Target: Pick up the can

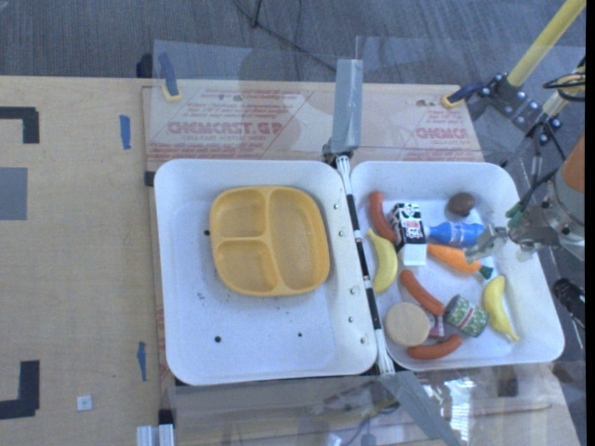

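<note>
The can (465,316) is a small green patterned tin lying on its side in the right bin (537,347), near the front. It lies between a red sausage (422,292) and a yellow banana (500,307). My gripper (490,241) reaches in from the right and hovers over the bin's right middle. It is beside the blue bottle (455,232) and above the carrot (454,259). The gripper stands well behind the can and apart from it, with nothing seen in its hold.
The right bin also holds a black and white carton (407,223), a brown ball (460,203), a second banana (383,261), a round bun (409,324) and two more sausages (435,347). A yellow divided plate (270,240) lies in the left bin (186,333).
</note>
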Robot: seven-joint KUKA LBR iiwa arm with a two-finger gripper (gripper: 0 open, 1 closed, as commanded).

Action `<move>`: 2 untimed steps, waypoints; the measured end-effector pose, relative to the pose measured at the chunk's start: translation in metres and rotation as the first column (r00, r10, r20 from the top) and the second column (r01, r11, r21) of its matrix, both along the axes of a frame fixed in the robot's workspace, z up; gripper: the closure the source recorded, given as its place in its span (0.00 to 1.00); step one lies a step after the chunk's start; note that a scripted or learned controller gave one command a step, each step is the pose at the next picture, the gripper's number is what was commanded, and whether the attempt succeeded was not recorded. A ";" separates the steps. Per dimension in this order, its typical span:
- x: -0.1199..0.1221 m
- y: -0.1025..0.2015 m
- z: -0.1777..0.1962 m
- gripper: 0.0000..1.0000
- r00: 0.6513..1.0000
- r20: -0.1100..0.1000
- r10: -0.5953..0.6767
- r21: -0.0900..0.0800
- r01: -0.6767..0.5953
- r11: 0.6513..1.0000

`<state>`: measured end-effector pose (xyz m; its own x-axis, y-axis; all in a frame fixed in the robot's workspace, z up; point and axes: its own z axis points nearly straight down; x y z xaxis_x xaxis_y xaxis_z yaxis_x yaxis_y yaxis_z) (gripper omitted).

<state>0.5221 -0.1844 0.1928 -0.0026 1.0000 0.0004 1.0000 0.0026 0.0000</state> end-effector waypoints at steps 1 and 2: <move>-0.038 0.013 -0.105 0.00 0.999 0.010 0.040 -0.002 -0.040 0.999; -0.037 0.009 -0.094 1.00 0.999 0.015 0.034 -0.008 -0.034 0.999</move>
